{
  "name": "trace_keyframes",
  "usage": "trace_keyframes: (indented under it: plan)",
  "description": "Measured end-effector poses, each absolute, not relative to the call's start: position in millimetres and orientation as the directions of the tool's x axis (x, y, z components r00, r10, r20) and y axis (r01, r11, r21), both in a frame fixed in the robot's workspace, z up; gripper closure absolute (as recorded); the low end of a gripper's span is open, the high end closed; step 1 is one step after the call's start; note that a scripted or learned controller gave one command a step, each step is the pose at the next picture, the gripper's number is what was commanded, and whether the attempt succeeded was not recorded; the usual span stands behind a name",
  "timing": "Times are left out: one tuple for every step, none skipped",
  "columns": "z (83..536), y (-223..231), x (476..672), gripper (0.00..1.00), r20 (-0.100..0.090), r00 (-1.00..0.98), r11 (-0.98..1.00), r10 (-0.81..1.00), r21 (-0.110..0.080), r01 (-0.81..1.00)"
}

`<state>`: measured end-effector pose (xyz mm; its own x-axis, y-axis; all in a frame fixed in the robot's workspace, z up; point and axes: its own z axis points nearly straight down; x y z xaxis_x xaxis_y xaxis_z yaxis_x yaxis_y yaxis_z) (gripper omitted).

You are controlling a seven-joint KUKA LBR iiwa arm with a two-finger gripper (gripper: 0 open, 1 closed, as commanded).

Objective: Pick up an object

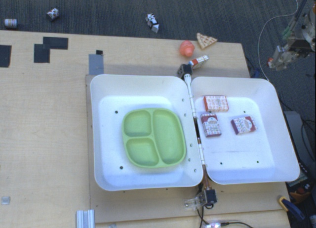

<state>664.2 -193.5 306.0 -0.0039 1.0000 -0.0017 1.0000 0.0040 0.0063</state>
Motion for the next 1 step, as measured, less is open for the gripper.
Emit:
trace_keyframes:
  plan:
    - [171.4, -123.5, 664.8, 1.0, 0.001, -0.006, 0.006, 1.0, 0.001, 1.0]
